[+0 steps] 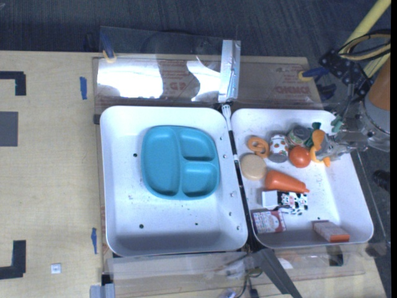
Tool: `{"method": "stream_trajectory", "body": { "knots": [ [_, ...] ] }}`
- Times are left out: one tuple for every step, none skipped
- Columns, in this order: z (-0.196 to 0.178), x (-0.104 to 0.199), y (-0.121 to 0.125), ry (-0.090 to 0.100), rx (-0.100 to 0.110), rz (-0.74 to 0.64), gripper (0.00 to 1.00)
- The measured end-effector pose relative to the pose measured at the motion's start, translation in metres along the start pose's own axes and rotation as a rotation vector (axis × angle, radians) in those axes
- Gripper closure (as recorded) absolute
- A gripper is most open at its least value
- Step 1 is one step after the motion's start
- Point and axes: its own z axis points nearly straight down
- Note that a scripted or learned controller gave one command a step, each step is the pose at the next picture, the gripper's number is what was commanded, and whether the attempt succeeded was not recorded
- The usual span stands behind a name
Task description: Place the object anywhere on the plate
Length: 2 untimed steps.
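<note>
On the light wooden worktop (43,185) I see two shallow white bins side by side. The left white bin (118,222) holds a teal plastic plate with three compartments (180,161), lying flat near its centre. The right white bin (353,210) holds a cluster of small items: an orange pretzel-like ring (257,144), a round tan disc (252,166), an orange cone-shaped carrot (284,180), a red-orange ball (299,156), a small grey tin (299,135), a black-and-white patterned card (291,202), a red-and-white packet (268,221) and a brown block (329,231) toward 5 o'clock.

The end effector (329,143) sits at the bin's 2 o'clock area; I cannot tell its finger state. The ball lies just beside it at its 9 o'clock; contact cannot be judged. The plate is well apart, further toward 9 o'clock.
</note>
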Motion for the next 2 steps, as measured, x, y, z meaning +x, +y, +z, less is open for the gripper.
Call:
{"method": "stream_trajectory", "body": {
  "knots": [
    [0.03,0.06,0.067,0.001,0.0,0.082,1.0],
    [-0.005,0.124,0.087,0.001,-0.003,0.34,1.0]
  ]
}}
